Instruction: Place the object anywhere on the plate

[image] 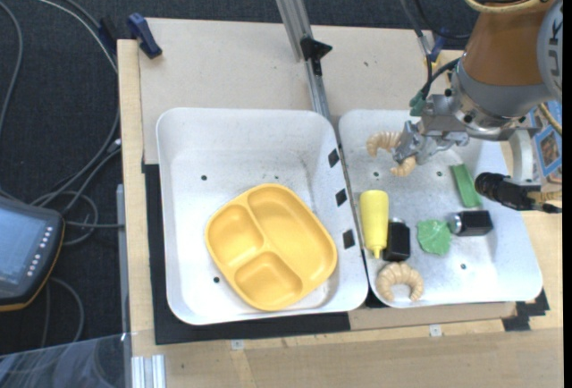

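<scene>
A glossy yellow plastic plate (271,245) with three rounded compartments is seen in the left white bin (179,145). The metal gripper (413,147) is lowered over a curled tan shrimp-shaped toy (388,143) in the speckled right bin (518,261); its opening cannot be told.

Claw (413,147) low, arm from the right

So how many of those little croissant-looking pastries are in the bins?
3, all in the right bin. One croissant lies near the front edge; another sits at the back left; a third is just under the tool, partly covered. More could be hidden beneath the arm.
</scene>
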Controlling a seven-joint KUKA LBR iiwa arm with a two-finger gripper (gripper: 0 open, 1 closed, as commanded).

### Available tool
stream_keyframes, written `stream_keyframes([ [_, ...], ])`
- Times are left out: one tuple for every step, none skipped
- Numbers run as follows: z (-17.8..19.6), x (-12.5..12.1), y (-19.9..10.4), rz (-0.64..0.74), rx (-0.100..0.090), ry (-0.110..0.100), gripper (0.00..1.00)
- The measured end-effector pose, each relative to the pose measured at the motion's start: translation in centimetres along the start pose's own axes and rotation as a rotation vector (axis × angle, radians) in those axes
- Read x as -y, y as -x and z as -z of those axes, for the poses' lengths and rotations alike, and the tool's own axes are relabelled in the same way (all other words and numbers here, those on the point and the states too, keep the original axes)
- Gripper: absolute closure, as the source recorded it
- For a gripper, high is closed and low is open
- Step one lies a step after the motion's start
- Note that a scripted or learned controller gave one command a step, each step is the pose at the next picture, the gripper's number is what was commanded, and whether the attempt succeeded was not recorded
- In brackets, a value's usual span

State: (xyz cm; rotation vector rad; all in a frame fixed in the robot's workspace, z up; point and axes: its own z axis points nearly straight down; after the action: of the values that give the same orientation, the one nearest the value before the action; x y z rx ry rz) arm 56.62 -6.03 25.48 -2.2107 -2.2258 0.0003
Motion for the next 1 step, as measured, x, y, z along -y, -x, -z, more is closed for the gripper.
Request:
stream_keyframes([
  [0.5,-0.74,-5.23,0.001,0.0,0.004,1.0],
])
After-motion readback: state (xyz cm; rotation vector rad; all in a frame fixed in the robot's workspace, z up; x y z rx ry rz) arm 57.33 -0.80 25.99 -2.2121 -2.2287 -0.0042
